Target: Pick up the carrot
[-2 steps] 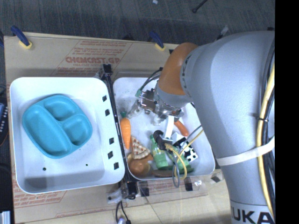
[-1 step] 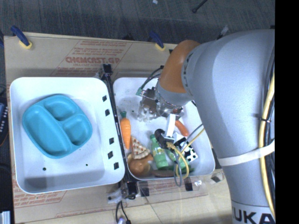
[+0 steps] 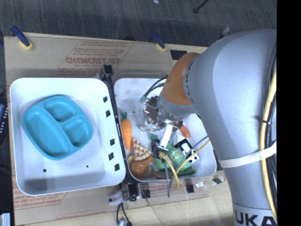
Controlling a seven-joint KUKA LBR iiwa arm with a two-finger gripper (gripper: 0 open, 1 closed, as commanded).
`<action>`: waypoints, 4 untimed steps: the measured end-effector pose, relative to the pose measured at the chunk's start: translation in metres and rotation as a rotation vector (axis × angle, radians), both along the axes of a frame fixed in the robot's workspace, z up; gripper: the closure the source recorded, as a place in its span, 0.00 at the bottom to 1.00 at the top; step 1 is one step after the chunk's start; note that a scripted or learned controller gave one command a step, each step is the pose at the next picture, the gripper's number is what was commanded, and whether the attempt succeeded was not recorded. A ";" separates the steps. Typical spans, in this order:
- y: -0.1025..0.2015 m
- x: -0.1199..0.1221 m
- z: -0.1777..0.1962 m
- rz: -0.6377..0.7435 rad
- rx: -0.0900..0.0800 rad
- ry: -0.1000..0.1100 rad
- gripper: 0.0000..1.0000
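Observation:
The carrot (image 3: 126, 132) is orange with a small green top. It lies lengthwise along the left wall of the right bin (image 3: 123, 89), its green end pointing to the back. My gripper (image 3: 151, 120) hangs low over the middle of that bin, a short way right of the carrot and apart from it. Nothing shows between the gripper and the carrot. The arm's grey body and orange band cover the bin's right side.
A pizza slice (image 3: 138, 148) and a brown rounded item (image 3: 139, 167) lie just in front of the carrot. Green items (image 3: 175, 158) crowd the front right, and a small orange piece (image 3: 185, 131) sits beside the wrist. The left bin (image 3: 28, 182) holds a blue divided plate (image 3: 56, 125).

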State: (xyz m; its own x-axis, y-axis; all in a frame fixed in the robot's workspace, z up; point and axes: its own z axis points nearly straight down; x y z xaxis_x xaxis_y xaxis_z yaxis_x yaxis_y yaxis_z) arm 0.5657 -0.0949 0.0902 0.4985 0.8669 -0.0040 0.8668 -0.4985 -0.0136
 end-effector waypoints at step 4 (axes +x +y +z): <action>0.019 0.046 0.106 -0.357 -0.001 -0.013 0.00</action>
